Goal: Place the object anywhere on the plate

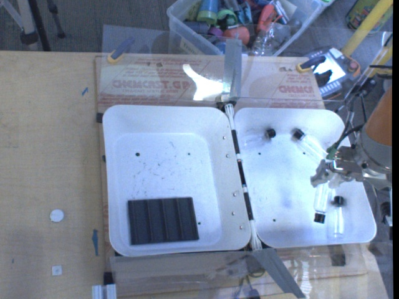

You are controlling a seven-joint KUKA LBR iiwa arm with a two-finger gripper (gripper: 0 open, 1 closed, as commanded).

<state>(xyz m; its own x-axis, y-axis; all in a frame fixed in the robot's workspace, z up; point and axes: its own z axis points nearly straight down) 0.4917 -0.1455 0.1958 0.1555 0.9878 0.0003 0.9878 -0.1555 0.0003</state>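
Note:
The plate [163, 220] is a dark ribbed rectangle lying in the near left corner of the left bin [118, 129]. Several clear vials with black caps lie in the right bin [274, 229]: one [307, 143] near the back, one [321, 199] right under the gripper, one [338, 220] at the near right. A lone black cap [270, 132] sits at the back. My gripper [325, 174] hovers over the right side of the right bin, just above the middle vial. The see-through vial blurs against the white floor, so contact is unclear.
A metal divider [240, 173] runs between the two bins. Behind them stand a cardboard sheet [156, 83] and a clear tub of colourful toys [249, 11]. Cables and a device [330, 73] crowd the back right. The wooden bench [43, 136] extends left.

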